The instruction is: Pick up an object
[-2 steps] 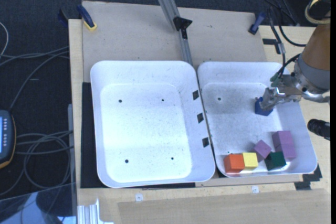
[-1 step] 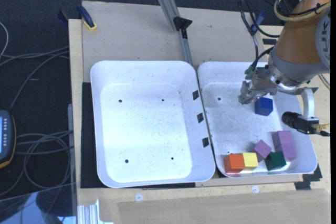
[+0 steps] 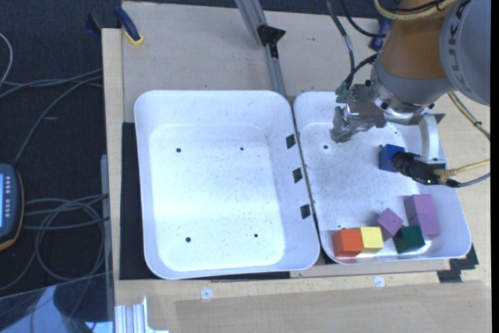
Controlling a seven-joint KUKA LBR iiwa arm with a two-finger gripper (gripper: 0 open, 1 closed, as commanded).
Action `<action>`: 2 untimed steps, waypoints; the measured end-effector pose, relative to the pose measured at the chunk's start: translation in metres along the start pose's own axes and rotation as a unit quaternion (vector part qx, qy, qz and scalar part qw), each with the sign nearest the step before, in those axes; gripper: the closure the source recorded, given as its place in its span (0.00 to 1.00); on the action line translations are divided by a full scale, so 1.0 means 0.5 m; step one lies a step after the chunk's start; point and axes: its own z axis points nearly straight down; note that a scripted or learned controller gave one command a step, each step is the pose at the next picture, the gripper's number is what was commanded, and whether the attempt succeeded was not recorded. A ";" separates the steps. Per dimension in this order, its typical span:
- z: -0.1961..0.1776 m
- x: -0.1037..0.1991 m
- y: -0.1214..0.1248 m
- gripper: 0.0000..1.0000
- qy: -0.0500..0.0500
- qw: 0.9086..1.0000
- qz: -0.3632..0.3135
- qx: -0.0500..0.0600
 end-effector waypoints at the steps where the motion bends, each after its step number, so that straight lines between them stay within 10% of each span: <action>1: 0.011 0.109 0.041 1.00 0.000 1.000 0.000 0.001; 2: 0.011 0.203 0.059 1.00 0.000 1.000 0.001 0.001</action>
